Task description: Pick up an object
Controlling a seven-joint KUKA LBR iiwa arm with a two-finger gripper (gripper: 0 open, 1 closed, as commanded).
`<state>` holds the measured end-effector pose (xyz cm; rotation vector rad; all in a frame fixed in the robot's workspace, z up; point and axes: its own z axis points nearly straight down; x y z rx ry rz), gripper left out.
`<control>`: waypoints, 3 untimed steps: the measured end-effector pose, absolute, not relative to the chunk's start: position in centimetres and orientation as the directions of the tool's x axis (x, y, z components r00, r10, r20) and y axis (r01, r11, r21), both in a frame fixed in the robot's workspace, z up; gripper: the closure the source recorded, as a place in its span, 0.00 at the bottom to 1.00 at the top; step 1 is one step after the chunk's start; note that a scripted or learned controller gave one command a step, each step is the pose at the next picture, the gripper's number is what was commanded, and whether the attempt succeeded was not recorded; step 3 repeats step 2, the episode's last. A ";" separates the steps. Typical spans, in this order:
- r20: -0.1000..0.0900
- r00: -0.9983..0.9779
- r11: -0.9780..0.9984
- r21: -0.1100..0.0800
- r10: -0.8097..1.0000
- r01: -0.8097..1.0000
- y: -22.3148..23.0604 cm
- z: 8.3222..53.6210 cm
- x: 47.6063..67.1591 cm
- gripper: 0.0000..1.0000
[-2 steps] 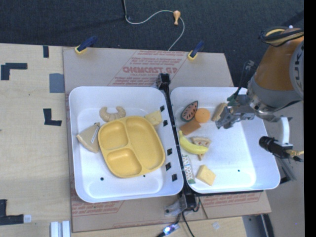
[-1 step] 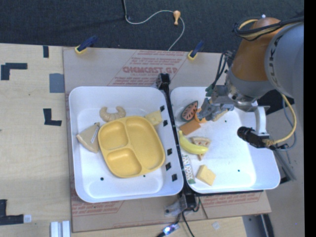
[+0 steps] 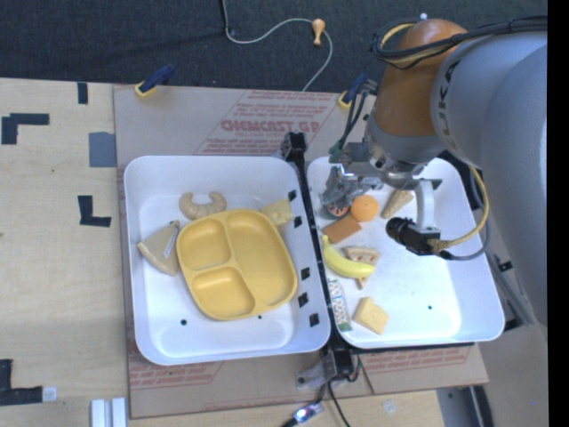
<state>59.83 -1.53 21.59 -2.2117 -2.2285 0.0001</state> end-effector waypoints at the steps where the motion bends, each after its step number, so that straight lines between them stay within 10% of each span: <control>1: 0.000 -0.002 0.002 -0.003 1.000 1.000 -0.5 22.0 58.8 1.00; 3: 0.000 -0.002 0.002 -0.001 1.000 1.000 -1.0 23.0 58.6 1.00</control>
